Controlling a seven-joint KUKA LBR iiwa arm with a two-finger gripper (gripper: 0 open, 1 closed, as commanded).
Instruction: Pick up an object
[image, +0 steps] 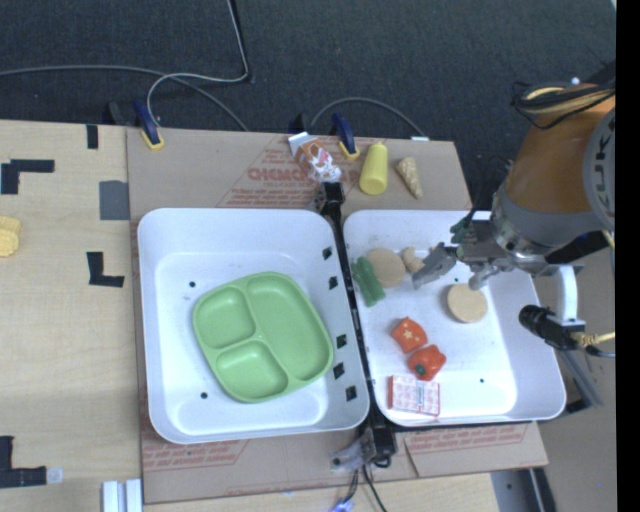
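Observation:
My gripper (452, 273) hangs over the right bin (520, 395), its two grey fingers spread apart with nothing between them. A tan round disc (467, 304) lies just below the right finger. A pale round piece (385, 268) and a small beige piece (413, 260) sit to the left of the gripper, next to a green stick (367, 283) along the bin's left wall. Two red pieces (408, 334) (428, 361) lie in the middle of the bin, and a red-and-white packet (413, 397) rests near its front edge.
The left bin (170, 250) holds a green divided plate (262, 335). Behind the bins on the cardboard lie a yellow bottle (373, 168), a beige cone (410, 176) and a small white-and-red packet (315, 155). The arm fills the right side above the right bin.

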